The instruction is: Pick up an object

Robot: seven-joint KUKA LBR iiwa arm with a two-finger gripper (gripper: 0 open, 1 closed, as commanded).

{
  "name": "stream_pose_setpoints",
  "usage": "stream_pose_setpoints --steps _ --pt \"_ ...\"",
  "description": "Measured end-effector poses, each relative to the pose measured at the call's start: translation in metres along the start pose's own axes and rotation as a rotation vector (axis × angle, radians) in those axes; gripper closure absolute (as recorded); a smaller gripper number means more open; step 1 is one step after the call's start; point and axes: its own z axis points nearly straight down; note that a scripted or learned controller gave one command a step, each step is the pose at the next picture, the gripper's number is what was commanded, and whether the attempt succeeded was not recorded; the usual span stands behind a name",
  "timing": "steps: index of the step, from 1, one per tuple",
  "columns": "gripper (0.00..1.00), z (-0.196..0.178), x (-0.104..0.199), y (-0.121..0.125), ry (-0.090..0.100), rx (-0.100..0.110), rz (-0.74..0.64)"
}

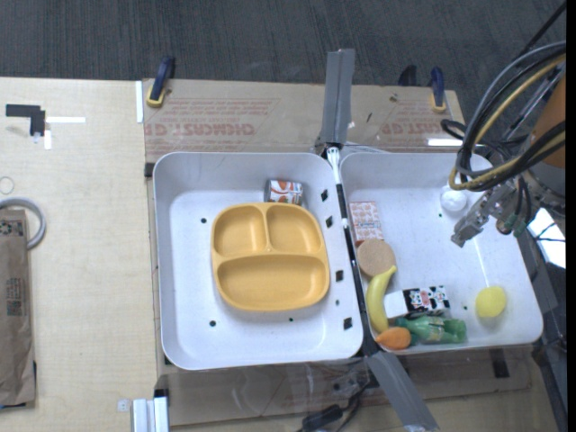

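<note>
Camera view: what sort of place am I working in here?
Likely a robotics lab test bench: two white bins clamped on cardboard, toy food like a banana, and the arm's cables overhead.

Reaches in from the right edge of the camera view, wrist end lowest and furthest left. Grey KUKA arm (549,165) largely cut off by the frame, with only a sliver of the orange band (556,115) visible at the upper right. Draped in a bundle of black and yellow cables (504,106) that loops down from the top right corner and curls round the wrist. Ends in a small grey metal two-finger claw (466,230), angled down and to the left. Too small and too blurred for reading the claw's state. Nothing discernible in its grip.
</note>
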Motion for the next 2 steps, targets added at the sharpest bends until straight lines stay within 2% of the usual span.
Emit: stream_pose_setpoints --steps 1,2 --pt "1.00 -0.129 -0.025 0.009 -0.001 -0.001 -0.409" --pt "1.00 -0.174 -0.083 -0.003 -0.002 -0.001 -0.486"
